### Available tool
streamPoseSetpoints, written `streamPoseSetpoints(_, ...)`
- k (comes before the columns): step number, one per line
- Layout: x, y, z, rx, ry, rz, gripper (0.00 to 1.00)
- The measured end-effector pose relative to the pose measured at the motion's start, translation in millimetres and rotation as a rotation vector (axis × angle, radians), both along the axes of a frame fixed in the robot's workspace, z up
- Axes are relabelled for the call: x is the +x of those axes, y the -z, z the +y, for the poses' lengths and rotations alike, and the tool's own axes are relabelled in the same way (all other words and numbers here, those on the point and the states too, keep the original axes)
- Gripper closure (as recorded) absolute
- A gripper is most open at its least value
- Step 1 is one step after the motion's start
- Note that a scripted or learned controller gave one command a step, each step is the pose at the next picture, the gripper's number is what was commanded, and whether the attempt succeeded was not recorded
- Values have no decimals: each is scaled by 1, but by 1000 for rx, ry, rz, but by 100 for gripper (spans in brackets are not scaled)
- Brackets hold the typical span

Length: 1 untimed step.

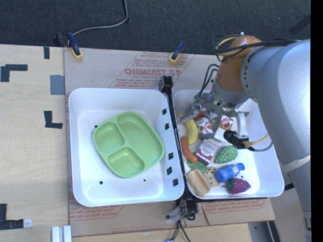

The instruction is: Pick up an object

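The right bin [268,178] holds a pile of toy foods: a yellow banana [192,131], an orange carrot [189,151], a red-and-white packet [207,148], a green bumpy fruit [226,154], a blue bottle [228,172], a purple grape bunch [238,186] and a tan bread slice [197,182]. My gripper [208,116] reaches down into the far part of this bin, just above the banana and beside a red-and-white item [226,123]. The arm's grey body and orange band cover the bin's far right. Nothing shows clearly between the fingers.
The left bin [83,135] holds a light green divided plate [128,143]. A black divider with clips [170,135] runs between the bins. Cardboard lies under both bins, with clamps at its far edge. A black cable [250,141] loops from the wrist over the right bin.
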<state>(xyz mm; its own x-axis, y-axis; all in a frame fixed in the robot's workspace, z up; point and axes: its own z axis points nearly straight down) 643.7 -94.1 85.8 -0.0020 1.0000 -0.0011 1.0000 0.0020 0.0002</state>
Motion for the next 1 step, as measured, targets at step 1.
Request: streamPoseSetpoints(1,21,0,-12,1,0,-2,0)
